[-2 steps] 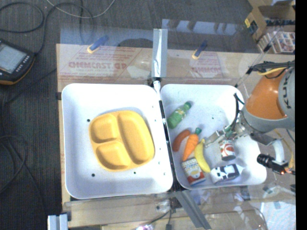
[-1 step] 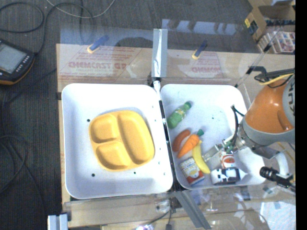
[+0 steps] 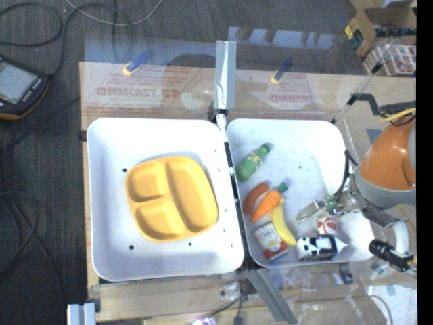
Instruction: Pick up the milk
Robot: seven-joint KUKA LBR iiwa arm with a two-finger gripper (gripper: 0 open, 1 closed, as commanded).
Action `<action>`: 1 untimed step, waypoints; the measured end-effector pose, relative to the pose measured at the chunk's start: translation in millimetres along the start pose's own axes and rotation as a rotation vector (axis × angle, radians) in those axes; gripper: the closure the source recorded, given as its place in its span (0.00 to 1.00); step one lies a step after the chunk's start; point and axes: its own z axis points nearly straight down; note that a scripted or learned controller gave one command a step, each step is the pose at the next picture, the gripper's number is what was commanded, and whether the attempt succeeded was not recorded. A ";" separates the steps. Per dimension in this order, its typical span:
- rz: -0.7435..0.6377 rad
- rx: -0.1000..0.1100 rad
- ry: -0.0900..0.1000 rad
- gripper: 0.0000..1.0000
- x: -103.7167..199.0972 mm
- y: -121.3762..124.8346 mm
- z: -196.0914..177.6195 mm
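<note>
The milk (image 3: 317, 247) lies on its side in the right bin's (image 3: 308, 135) near corner, right beside the banana (image 3: 283, 226). Looks like a light, stiff little toy carton, probably slick, so I'd pinch across its flat sides. Can't tell how the jaws stand on the gripper (image 3: 329, 210).

Right bin (image 3: 298, 131) upper right floor open; banana (image 3: 283, 225), carrot (image 3: 268, 204), can (image 3: 269, 241) crowd milk (image 3: 318, 247) at lower centre.
</note>
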 end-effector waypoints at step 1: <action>-0.363 0.001 -0.010 0.00 14.1 1.8 -0.5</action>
